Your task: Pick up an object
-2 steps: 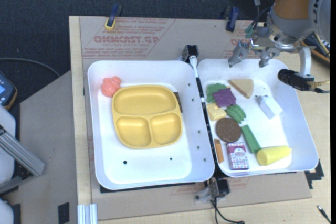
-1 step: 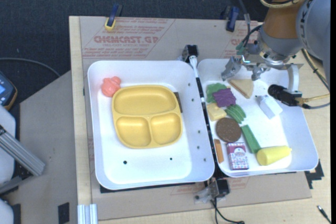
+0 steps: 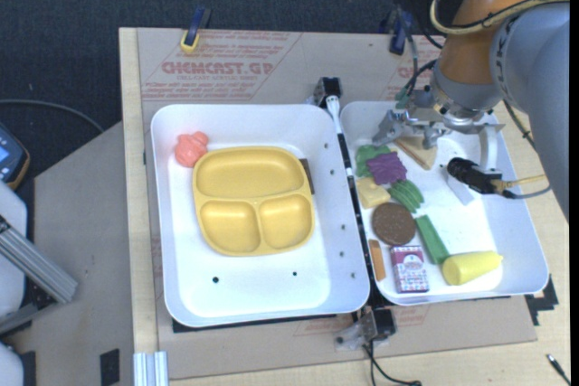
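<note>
Now, gripper [image 3: 412,124]: we see it low over the right bin's [image 3: 525,235] upper left; grip state, we cannot tell
Nearest: purple toy [image 3: 387,166] just below

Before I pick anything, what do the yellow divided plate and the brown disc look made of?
The yellow divided plate looks like moulded plastic with a matte to satin finish: even colour, rounded compartment walls, soft highlights. The brown disc looks like a toy cookie, probably plastic or rubber, with a dull, slightly speckled face; the view leaves that open.
</note>
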Controlling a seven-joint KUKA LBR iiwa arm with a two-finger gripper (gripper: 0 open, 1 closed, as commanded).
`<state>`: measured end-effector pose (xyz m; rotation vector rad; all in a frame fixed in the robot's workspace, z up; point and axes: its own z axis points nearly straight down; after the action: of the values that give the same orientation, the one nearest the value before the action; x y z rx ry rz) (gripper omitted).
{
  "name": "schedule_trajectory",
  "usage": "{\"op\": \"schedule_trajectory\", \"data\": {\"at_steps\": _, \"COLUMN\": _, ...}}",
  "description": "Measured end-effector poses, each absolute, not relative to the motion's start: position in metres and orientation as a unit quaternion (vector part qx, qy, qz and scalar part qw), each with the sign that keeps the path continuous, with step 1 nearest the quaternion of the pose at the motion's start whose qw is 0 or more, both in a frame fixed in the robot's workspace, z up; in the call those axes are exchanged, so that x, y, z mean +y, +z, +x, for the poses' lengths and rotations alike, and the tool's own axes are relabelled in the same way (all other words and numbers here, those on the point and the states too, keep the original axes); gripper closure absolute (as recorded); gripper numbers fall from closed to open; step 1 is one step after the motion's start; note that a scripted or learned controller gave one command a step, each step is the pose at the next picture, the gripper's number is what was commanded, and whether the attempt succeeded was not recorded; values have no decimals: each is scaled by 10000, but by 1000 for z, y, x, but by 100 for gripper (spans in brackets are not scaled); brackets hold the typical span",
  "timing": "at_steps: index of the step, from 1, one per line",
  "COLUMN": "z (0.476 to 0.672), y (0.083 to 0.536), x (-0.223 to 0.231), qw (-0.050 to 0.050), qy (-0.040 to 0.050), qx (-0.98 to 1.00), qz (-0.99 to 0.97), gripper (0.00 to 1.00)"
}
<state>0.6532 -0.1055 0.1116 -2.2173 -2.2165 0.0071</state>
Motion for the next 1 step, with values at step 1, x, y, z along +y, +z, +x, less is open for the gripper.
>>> {"op": "schedule_trajectory", "data": {"at_steps": 1, "z": 656, "y": 89, "x": -106, "qw": -21, "qy": -10, "qx": -7072, "qz": -7070, "gripper": 0}}
